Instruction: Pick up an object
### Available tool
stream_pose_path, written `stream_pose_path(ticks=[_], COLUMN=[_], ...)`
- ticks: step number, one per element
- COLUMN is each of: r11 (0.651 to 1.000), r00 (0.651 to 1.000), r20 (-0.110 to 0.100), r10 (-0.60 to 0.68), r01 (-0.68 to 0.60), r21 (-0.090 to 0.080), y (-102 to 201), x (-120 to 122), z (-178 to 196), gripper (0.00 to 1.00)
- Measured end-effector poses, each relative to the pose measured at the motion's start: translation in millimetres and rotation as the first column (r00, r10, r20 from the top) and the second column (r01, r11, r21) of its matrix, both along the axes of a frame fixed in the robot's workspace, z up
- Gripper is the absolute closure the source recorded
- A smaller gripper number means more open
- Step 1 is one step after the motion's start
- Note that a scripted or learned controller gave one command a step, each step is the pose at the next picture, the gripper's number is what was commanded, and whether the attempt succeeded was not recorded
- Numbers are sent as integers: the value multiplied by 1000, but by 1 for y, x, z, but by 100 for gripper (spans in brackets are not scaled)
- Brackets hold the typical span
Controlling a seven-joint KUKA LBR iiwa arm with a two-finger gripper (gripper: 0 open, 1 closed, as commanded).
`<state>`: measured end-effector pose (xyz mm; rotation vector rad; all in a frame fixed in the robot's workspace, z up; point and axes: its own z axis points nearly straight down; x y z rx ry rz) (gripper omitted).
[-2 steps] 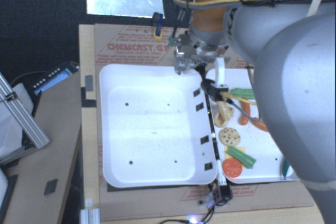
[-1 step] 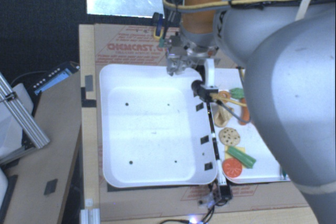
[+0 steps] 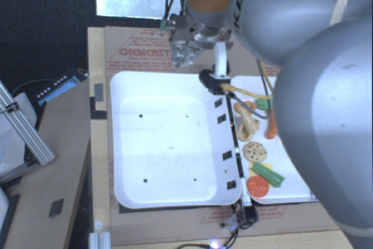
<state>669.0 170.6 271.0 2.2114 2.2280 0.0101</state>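
pincer (image 3: 185, 54), its grip state impossible to tell, sits above the left bin's (image 3: 125, 125) far rim; better to swing right over the cracker (image 3: 254, 151), descending squarely

A single fixed camera sits above the bench (image 3: 64, 183) and looks down on it at a slant, with both white bins in frame. The left bin (image 3: 125, 125) shows whole; the right bin (image 3: 291, 189) is partly hidden by the arm (image 3: 315, 67), which looms close to the lens, entering from the right.
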Motion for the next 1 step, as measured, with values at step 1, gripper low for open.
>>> stream_pose_path(ticks=[1], r11=[1000], r00=[1000], r20=[-5], r10=[-1], r01=[1], r21=[-2], y=[35], x=[-1], z=[-14], gripper=[100])
